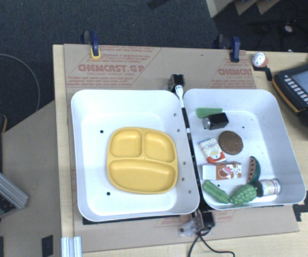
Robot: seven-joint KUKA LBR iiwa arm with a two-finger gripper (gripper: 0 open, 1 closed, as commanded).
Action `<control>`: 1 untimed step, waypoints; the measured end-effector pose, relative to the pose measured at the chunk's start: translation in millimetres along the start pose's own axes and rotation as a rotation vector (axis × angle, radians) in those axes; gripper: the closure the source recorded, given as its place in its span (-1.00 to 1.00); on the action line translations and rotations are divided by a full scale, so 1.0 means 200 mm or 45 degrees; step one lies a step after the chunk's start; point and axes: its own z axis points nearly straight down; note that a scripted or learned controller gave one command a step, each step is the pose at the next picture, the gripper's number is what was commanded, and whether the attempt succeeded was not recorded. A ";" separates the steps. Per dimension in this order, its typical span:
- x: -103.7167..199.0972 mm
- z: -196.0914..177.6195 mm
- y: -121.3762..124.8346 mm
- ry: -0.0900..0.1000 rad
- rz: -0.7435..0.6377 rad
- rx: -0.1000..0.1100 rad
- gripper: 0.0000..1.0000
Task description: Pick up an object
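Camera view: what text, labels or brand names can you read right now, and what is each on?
"CHEMCAST G P", red print on the brown board behind the left bin.
"CHEMCAS...", same red print, cut off, on the board behind the right bin.
Packets in the right bin: red and white printing, too small to read.
Can: label too blurred to read.
Pendant: keys unreadable.

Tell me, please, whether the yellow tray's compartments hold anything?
Empty. The yellow tray in the left bin shows bare yellow in all three compartments.
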 end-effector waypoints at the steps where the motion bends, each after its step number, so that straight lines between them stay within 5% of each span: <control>1: 0.02 -0.08 0.02 -0.007 -0.013 -0.018 1.00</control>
